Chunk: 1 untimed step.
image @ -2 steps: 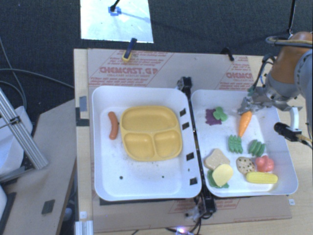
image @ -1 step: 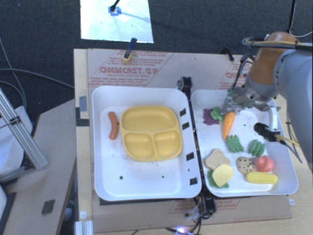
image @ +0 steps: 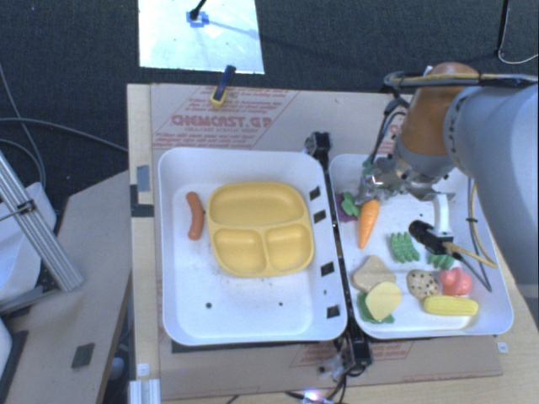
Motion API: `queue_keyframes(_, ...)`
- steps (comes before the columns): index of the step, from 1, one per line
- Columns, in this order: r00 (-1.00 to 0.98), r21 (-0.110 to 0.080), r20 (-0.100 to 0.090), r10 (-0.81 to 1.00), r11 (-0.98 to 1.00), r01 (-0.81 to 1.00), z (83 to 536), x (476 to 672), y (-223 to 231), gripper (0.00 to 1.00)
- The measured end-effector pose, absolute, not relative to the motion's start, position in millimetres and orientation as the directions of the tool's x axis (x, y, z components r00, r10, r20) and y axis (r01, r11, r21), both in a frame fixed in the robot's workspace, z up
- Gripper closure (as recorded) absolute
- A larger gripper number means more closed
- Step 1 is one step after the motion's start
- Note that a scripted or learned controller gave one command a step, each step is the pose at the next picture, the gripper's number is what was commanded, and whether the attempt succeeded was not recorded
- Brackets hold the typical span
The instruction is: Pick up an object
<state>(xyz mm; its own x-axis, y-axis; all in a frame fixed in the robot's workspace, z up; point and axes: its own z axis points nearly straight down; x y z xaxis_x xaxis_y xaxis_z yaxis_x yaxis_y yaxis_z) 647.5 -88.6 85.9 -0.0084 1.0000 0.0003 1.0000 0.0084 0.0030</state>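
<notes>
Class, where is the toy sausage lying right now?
The sausage lies in the left bin, just left of the yellow divided plate, near that bin's left wall.

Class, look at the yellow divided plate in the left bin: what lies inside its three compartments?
All three compartments of the yellow plate look bare. A toy sausage lies beside it on the left bin's floor. Whatever is under the plate is covered.

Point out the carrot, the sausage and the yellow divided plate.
carrot (image: 367,222): camera view, middle of its orange body.
sausage (image: 195,215): camera view, mid-length.
yellow divided plate (image: 256,204): camera view, floor of large compartment.
</notes>
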Motion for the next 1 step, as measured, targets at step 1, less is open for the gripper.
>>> queue_keyframes(1,-0.012,0.012,0.004,1.000,0.012,1.000,191.7,621.6,-18.2,1.00)
